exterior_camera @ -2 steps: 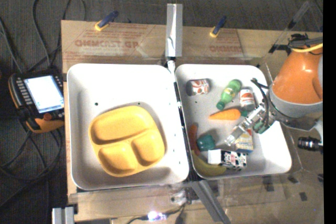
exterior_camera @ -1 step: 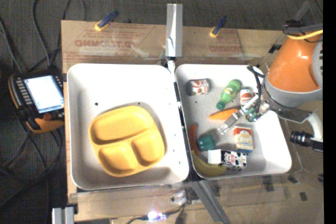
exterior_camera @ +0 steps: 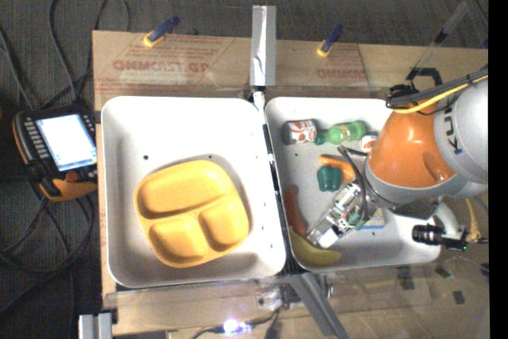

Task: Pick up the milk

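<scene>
My pincer (exterior_camera: 324, 235) hangs low in the right bin (exterior_camera: 413, 254), tip right above a banana (exterior_camera: 313, 252) at the near wall. A teal and orange toy (exterior_camera: 332, 173) lies just beyond it, a red sausage-like piece (exterior_camera: 290, 204) to its left. Farther back: a red-white can (exterior_camera: 301, 132) beside a green bottle (exterior_camera: 343, 132). Far left, the other bin (exterior_camera: 119, 171) holds a yellow divided plate (exterior_camera: 193, 209).

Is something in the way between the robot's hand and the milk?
Hard to tell. A white-and-red thing, maybe the milk, peeks out beside the arm's orange band. The gripper is by the banana; only the arm itself lies between them.
</scene>
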You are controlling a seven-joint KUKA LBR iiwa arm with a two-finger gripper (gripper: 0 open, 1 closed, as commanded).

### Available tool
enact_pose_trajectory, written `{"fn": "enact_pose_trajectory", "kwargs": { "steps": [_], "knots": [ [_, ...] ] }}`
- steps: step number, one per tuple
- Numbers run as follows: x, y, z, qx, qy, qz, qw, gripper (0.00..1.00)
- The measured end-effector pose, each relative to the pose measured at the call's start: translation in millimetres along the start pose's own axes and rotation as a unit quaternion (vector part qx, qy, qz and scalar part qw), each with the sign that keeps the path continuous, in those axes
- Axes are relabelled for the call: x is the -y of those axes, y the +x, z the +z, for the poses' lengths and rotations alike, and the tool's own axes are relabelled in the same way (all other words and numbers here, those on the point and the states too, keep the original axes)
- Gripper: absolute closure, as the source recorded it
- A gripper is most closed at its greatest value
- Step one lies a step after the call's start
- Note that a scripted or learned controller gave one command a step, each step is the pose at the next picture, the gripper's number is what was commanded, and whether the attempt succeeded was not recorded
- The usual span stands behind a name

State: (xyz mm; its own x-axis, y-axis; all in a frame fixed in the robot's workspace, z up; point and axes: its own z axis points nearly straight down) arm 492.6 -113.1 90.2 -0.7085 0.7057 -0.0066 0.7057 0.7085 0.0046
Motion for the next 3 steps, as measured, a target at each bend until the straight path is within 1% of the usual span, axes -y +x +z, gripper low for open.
{"fn": "enact_pose_trajectory", "kwargs": {
  "steps": [1, 2, 3],
  "knots": [
    [-51, -47, -73, -0.003, 0.001, -0.048, 0.9989, 0.00],
    [-51, -47, -73, -0.004, 0.001, -0.048, 0.9989, 0.00],
    [-64, -116, -99, -0.002, 0.001, -0.068, 0.9977, 0.00]
  ]
}}
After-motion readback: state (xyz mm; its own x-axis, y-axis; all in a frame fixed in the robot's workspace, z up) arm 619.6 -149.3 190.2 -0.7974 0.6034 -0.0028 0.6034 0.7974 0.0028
